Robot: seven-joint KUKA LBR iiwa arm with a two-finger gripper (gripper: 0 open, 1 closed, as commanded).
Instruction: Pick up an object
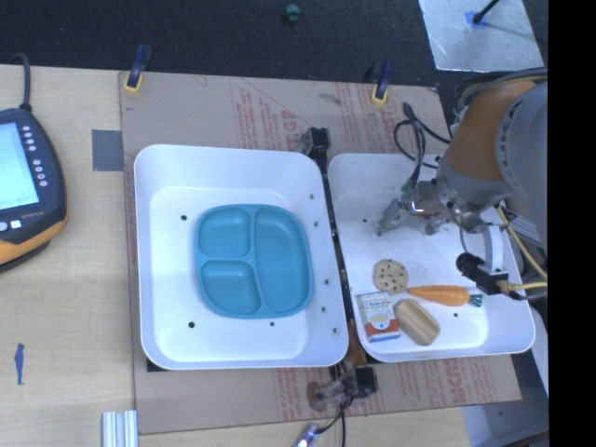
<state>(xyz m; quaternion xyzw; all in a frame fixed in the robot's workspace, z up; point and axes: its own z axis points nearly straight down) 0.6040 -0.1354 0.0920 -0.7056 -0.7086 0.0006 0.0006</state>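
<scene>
a: camera view. we see the gripper hanging spread over the far part of the right bin, pinching nothing.

b: we judge nothing picked yet. cookie, carrot, carton and bread roll lie nearer; grasp and lift remain.

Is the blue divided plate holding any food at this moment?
Empty. All three compartments of the blue plate show bare blue; the cookie and carrot lie in the right bin.
</scene>
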